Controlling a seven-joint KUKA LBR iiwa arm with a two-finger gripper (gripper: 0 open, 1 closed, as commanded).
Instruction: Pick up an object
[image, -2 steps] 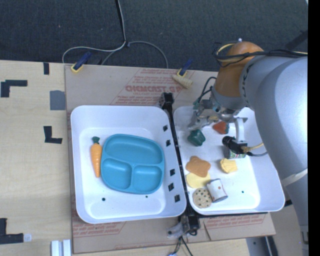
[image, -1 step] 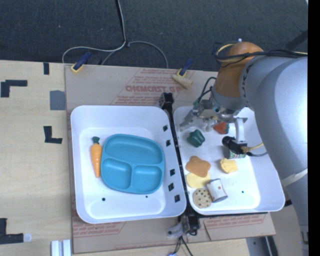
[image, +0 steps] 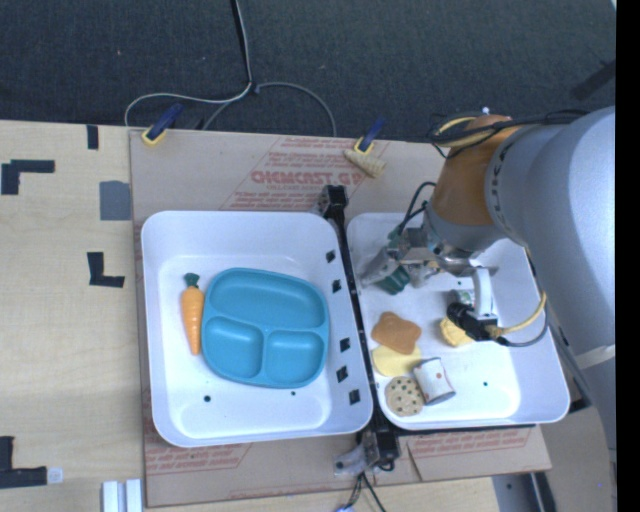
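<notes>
My gripper (image: 388, 270) is low over the upper left part of the right bin (image: 520, 400), close to the divider between the bins. Something small and teal shows at its tip; I cannot tell what it is. Just below it lie a brown bread-like piece (image: 397, 331), a pale yellow slice (image: 388, 361), a speckled cookie (image: 404, 396) and a small grey can (image: 433, 381). A yellow chunk (image: 456, 332) rests to the right, beside the wrist's cable. The gripper touches none of these items.
The left bin (image: 170, 400) holds a blue compartment plate (image: 265, 328) and an orange carrot (image: 191, 313) along its left side. The bulky grey arm (image: 560, 190) covers the right bin's upper right. Cables and clamps lie beyond the bins.
</notes>
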